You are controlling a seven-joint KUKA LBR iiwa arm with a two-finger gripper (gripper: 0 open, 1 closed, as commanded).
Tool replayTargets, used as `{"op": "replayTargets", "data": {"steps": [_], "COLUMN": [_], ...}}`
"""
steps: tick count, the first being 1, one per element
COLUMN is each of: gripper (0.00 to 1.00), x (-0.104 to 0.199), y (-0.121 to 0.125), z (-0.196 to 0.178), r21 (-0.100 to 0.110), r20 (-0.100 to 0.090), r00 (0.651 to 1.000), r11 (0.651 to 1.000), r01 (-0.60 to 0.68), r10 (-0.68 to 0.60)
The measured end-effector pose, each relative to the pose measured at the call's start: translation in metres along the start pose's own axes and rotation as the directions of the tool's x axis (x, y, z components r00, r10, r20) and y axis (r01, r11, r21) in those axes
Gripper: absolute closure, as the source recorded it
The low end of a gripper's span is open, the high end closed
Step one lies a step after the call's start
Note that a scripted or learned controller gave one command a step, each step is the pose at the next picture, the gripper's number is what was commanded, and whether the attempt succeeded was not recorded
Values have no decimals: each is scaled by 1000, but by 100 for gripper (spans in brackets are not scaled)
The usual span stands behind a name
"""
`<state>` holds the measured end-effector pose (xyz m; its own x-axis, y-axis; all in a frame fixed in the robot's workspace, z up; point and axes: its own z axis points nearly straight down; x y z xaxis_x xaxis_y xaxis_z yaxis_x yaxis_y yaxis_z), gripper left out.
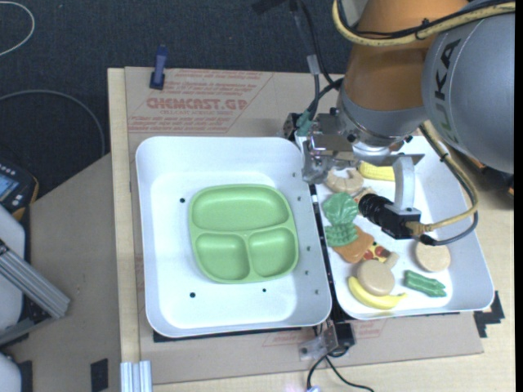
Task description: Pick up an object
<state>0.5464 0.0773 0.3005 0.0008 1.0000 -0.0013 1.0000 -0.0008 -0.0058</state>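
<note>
The arm (409,47) hung over the far left corner of the right bin (472,278). Its claw (317,168) was low against the wall between the two bins. I couldn't tell whether it was apart or together, and nothing showed in its grip. The toys all lay in that right bin: a pale lump (343,182) just beside the claw, a yellow piece (377,172) next to it, and a leafy green (339,211) below. Nearer me were a pizza slice (359,250), a tan disc (377,278) touching a banana (372,298), a green pod (425,284) and a biscuit (431,257). The left bin (155,219) held a green tray (243,231) (three compartments, lying flat). Both bins sat on a brown board (196,96) on the surface.
</note>
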Motion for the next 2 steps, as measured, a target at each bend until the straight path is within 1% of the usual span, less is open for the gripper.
{"op": "replayTargets", "data": {"steps": [1, 2], "gripper": [100, 100], "x": [39, 126], "y": [-47, -8], "z": [59, -92], "r21": [6, -26], "r20": [-2, -10], "r00": [1000, 1000], "r11": [1000, 1000], "r01": [5, 12], "r10": [-5, -12]}}
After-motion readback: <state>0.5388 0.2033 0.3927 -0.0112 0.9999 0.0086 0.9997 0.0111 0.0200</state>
